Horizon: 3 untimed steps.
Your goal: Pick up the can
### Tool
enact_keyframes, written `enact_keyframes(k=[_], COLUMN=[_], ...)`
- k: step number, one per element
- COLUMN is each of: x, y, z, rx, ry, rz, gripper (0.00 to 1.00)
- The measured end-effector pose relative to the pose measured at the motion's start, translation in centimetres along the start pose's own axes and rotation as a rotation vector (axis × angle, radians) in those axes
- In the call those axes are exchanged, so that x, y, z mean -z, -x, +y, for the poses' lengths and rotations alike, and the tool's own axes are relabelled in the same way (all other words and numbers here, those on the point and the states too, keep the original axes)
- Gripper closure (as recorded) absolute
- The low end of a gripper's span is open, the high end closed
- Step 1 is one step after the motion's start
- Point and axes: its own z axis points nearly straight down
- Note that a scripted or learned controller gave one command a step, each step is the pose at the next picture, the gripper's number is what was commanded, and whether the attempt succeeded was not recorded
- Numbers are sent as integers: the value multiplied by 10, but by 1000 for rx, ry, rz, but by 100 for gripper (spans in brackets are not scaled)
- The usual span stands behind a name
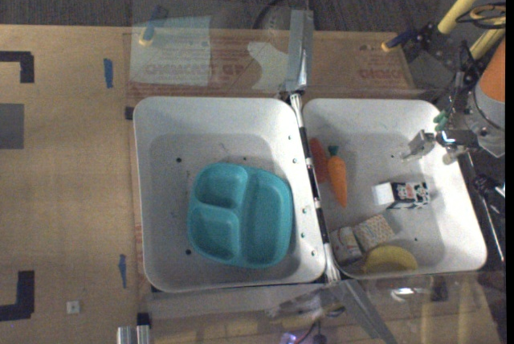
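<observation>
Lying low in the lower left corner of the right bin (474,238), the can (348,241) is dim and hard to read; it seems to rest on its side, its long axis running roughly toward the patterned packet (374,231) touching it on the right. A yellow banana-like piece (390,258) sits just below. A carrot (338,178) and a red item (319,158) lie along the bin's left wall, a small milk carton (402,194) mid-bin. The gripper (423,143) hangs at the upper right, well apart from the can; whether its fingers are parted I cannot tell. The left bin (152,174) holds a teal divided plate (239,215).
</observation>
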Motion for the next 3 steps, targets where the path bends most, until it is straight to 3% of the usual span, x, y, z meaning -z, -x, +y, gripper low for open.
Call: enact_keyframes(k=[1, 2, 3], x=[-72, -62, -50], y=[23, 29, 14], z=[-46, -46, -51], rx=[-66, -73, -236], ry=[30, 36, 2], rz=[-2, -13, -2], gripper=[0, 100, 100])
